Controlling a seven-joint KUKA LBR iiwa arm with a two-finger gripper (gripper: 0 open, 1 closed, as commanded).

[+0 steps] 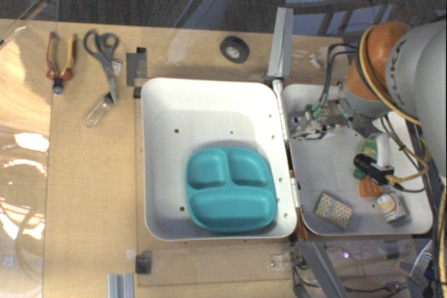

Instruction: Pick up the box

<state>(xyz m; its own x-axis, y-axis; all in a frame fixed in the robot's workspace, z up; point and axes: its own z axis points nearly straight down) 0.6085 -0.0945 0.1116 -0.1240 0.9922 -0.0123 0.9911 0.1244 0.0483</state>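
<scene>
Two white bins are sat on a wooden bench [84, 185]. The left bin [209, 101] is taken up by a teal tray [230, 188] at 6 o'clock; a patterned box [333, 210] is seen at 7 o'clock in the right bin [311, 171]. Gripper [307, 123] state can't be told.

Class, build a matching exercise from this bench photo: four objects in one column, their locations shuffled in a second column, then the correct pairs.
Objects
1. teal divided tray
2. patterned box
3. scissors
4. roll of black tape

Locations
A. on the wooden bench beyond the bins, near the metal post
B. in the left bin, toward its near edge
C. on the bench left of the bins, beside the red-handled pliers
D. in the right bin, near its front edge

Pairs: 1-B, 2-D, 3-C, 4-A
</scene>
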